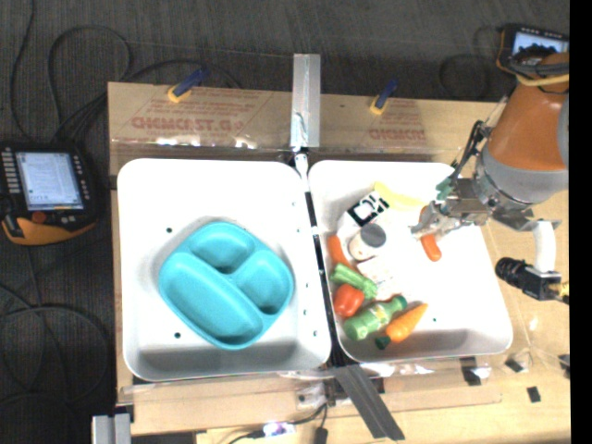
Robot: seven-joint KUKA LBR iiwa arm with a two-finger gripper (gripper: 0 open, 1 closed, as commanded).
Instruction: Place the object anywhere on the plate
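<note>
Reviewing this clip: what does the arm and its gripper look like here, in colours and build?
The arm is a rounded grey body with a broad orange band above the wrist. Dark cables run along its left side toward the gripper, a small grey metal assembly with green accents and thin fingers.

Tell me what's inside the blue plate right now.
The blue plate sits in the left bin. All three of its compartments show bare blue. Nothing covers any part of the plate, so none of its inside is hidden.

A handheld control pendant [44, 188] with a lit screen lies at the frame's left edge — on dark carpet [231, 17]. Two clamps [186, 84] [384, 97] — blue and yellow — grip the cardboard sheet [222, 118] along the top.
</note>
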